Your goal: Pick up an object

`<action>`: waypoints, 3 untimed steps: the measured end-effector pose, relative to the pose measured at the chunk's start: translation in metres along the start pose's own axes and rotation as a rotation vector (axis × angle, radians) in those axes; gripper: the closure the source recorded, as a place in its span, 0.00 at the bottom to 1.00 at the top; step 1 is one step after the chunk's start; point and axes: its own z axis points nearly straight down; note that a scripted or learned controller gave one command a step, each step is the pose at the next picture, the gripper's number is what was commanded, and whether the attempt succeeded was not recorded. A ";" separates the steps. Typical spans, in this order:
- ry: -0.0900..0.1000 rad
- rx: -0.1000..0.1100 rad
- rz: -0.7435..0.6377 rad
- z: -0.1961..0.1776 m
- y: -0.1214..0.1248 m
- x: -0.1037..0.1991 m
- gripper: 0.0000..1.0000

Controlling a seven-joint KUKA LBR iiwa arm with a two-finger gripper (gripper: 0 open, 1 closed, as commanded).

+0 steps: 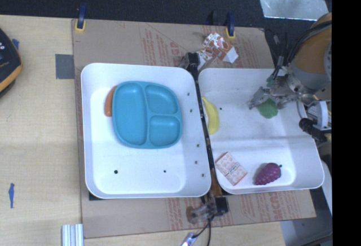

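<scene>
My gripper (272, 100) hangs low over the back right part of the right bin (242, 137). Its fingers stand open and splayed. A small green object (269, 109) lies on the bin floor right beneath and between them. Whether the fingers touch it I cannot tell. A yellow piece (212, 116) leans against the bin's left wall. Near the front edge lie a small printed box (230, 168) and a purple bunch of grapes (268, 174).
The left bin (101, 171) holds a blue divided plate (148, 114) with an orange item (108, 102) poking out from under its left side. A crumpled wrapper (217, 47) lies on the cardboard behind the bins. The grey arm (313, 64) comes in from the right.
</scene>
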 end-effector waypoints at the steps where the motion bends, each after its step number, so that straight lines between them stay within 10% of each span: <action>1: -0.001 0.000 -0.002 -0.011 0.001 -0.001 1.00; 3: -0.003 0.000 -0.005 -0.033 0.001 -0.002 1.00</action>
